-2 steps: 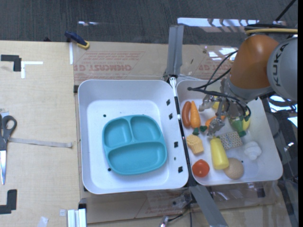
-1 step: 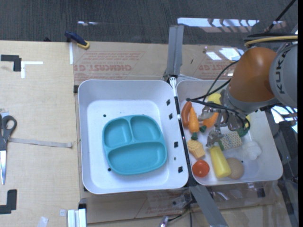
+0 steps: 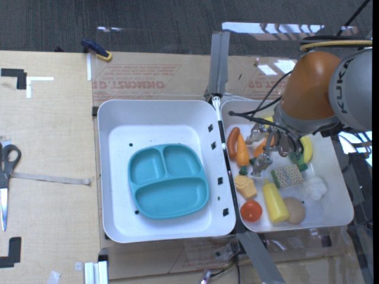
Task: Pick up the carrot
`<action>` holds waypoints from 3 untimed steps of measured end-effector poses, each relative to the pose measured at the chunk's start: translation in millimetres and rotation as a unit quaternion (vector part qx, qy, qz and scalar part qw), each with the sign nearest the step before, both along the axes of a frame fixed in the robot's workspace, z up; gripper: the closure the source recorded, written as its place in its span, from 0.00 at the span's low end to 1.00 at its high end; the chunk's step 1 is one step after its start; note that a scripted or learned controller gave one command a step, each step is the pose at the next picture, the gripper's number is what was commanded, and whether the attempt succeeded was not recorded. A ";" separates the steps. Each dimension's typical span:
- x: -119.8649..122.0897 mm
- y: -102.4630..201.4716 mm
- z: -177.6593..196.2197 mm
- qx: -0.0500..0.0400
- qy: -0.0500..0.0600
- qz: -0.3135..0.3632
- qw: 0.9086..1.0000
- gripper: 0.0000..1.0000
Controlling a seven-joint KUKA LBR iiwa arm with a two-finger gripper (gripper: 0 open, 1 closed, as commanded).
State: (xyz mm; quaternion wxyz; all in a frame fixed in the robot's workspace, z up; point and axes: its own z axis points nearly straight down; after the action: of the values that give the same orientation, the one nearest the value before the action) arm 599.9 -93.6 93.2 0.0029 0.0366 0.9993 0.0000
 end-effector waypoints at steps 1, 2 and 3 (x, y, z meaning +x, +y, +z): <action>1.8 0.4 10.3 -0.001 -0.003 0.001 1.000 1.00; -90.5 61.8 99.4 0.000 0.001 0.111 0.994 1.00; -111.4 73.5 170.0 0.000 0.000 0.069 0.998 1.00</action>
State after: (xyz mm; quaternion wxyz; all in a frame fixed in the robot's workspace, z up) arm 488.4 -20.2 263.2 0.0027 -0.0326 0.9995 0.0000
